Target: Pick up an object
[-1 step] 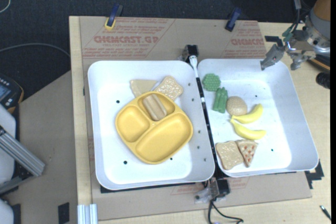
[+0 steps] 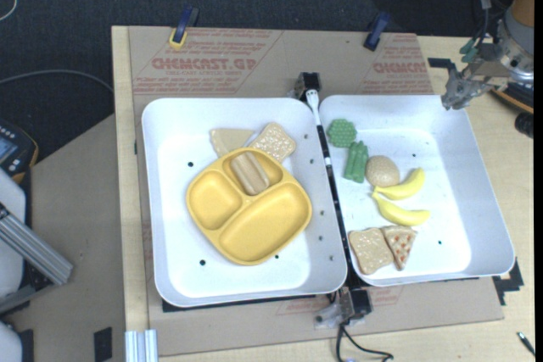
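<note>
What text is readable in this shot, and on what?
"CHEMCAST GP": red print on the brown protective paper covering the board, above the left bin; the last letters are blurry.
The same red print, partly readable, repeats above the right bin, next to the right blue clamp.
Smaller red lines under each logo: too blurred to read.
No readable text on the yellow tray or the food items.

At about two o'clock in the camera view, the arm shows as a rounded body of pale grey metal with a lighter, shiny ring around its lower part. A thin dark cable runs along it. Below it, the claw is a small, dull grey metal assembly of blocky parts, darker than the arm, with narrow prongs too small to make out clearly.
</note>
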`<state>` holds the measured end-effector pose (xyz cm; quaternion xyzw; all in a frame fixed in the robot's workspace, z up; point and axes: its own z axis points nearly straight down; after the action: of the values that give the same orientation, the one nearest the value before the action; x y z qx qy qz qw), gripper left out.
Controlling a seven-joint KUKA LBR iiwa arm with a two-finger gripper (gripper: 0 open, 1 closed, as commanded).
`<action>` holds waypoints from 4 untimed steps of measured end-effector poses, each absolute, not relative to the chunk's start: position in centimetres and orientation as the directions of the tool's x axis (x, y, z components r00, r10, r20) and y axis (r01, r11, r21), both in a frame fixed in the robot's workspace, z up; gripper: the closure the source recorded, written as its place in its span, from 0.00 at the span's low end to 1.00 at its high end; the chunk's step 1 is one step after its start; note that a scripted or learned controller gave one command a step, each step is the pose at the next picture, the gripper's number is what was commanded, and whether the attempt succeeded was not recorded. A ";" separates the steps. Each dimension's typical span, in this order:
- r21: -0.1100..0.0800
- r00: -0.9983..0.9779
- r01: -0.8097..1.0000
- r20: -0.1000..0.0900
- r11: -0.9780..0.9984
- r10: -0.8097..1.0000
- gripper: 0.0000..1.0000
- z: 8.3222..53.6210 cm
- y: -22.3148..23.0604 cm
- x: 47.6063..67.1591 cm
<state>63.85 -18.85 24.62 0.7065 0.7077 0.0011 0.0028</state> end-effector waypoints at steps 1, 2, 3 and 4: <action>0.009 -0.003 1.000 -0.004 0.003 1.000 1.00 25.7 -18.8 63.9; 0.012 -0.004 1.000 -0.006 0.004 1.000 1.00 26.7 -18.8 64.0; 0.015 -0.005 1.000 -0.009 0.005 1.000 1.00 27.8 -18.8 64.1; 0.000 0.004 1.000 0.001 -0.004 1.000 1.00 34.2 -18.4 53.2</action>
<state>53.17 -18.36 34.17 0.7086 0.7056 0.0002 -0.0002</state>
